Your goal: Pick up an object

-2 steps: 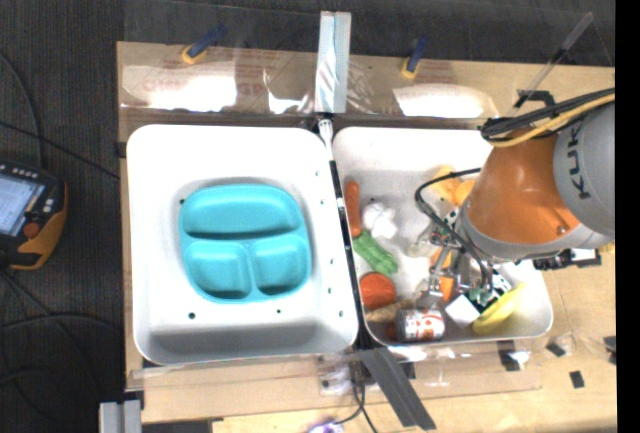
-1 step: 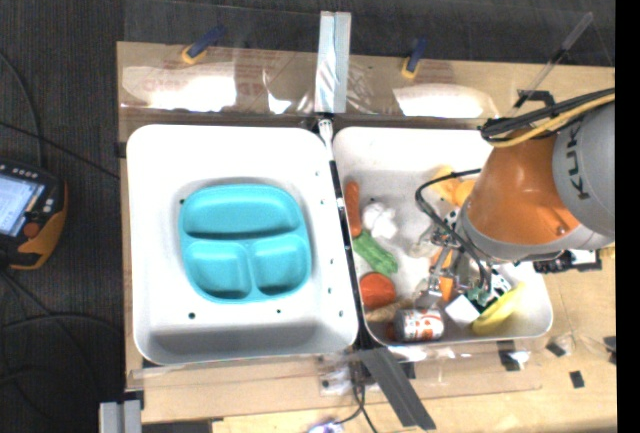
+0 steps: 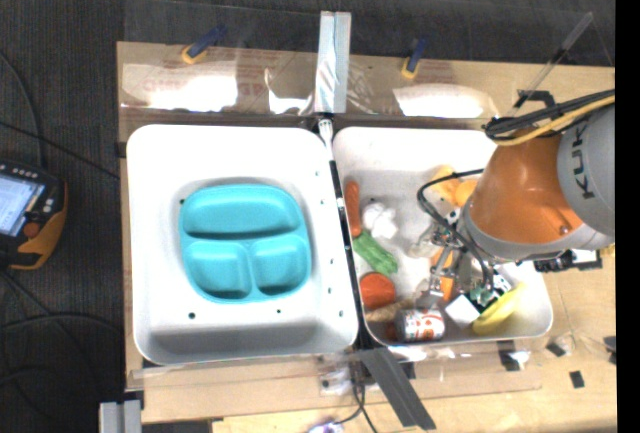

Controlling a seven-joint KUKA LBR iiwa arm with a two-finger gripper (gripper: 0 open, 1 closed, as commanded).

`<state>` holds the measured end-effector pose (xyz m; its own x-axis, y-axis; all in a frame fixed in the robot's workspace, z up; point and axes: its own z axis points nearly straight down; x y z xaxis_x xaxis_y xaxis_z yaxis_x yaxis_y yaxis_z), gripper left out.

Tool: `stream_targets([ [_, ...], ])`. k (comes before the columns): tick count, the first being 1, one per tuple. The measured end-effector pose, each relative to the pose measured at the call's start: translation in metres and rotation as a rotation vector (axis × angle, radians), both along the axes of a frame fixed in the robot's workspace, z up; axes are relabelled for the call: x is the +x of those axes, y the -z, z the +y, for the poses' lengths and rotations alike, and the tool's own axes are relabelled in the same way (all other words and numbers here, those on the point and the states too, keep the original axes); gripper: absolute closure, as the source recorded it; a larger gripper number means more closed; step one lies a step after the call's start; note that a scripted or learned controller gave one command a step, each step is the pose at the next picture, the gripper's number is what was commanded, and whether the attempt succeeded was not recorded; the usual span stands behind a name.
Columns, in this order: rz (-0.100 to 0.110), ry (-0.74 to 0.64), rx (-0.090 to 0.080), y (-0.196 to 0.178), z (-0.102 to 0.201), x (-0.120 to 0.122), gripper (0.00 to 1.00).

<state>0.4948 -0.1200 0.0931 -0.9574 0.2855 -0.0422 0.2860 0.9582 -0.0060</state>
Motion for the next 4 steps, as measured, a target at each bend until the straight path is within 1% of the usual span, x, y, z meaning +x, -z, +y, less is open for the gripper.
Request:
stream_targets([
  [1,0.001,-0.019,0.005,0.0,-0.001,0.001,0.0],
  [2,0.019,-0.021,0.01,-0.005,0.0,-0.002,1.0],
  [3,0.008,-0.02,0.007,-0.008,0.0,0.001,0.0],
  [4,0.002,0.058,0.011,0.001,0.009,0.0,0.0],
])
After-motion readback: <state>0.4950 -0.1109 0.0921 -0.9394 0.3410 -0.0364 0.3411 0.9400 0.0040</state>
